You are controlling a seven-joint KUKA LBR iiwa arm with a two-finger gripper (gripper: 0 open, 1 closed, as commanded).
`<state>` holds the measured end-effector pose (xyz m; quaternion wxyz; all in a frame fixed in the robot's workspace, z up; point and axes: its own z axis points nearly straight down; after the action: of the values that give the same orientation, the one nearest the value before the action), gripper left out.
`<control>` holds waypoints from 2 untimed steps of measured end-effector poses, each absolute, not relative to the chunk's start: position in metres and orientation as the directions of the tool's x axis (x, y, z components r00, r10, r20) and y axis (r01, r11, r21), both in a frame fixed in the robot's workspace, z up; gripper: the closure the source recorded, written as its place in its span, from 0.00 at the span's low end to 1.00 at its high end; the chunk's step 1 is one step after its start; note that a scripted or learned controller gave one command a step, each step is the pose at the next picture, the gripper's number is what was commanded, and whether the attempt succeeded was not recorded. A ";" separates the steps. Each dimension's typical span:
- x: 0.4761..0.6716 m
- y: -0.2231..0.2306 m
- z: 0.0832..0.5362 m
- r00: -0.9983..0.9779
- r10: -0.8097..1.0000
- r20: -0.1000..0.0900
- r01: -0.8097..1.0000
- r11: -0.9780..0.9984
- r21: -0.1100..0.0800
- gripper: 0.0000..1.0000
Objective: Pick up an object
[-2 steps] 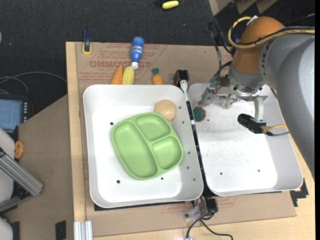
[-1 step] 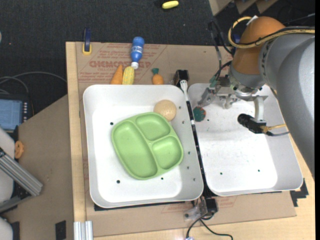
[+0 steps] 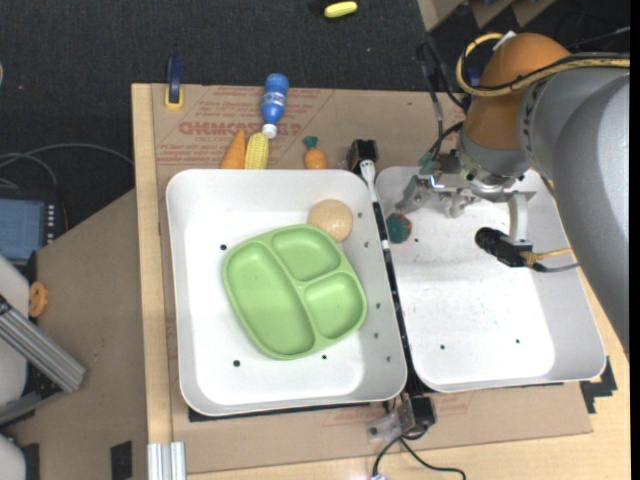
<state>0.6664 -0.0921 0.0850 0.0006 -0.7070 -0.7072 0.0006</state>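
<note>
This is a robotics lab. A bare wooden counter [image 3: 150, 268] stands on dark carpet [image 3: 80, 28] and carries two shallow white bins [image 3: 190, 298], fixed side by side. A grey industrial arm [image 3: 590, 148] reaches over the bins from their right. Loose cables [image 3: 60, 158] trail across the floor left of the counter, beside an aluminium rail [image 3: 40, 353].

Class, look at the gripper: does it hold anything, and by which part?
Cannot be told: the gripper hangs over the right white bin near a small dark green object, apparently apart from it.
</note>
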 end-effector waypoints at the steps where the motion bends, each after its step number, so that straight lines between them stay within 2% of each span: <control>1: 0.666 -0.092 0.085 0.000 1.000 0.000 1.000 0.000 -0.002 0.00; 2: 0.666 -0.092 0.085 0.000 1.000 0.000 1.000 0.000 -0.002 0.00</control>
<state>0.6664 -0.0921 0.0850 0.0006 -0.7070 -0.7072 0.0006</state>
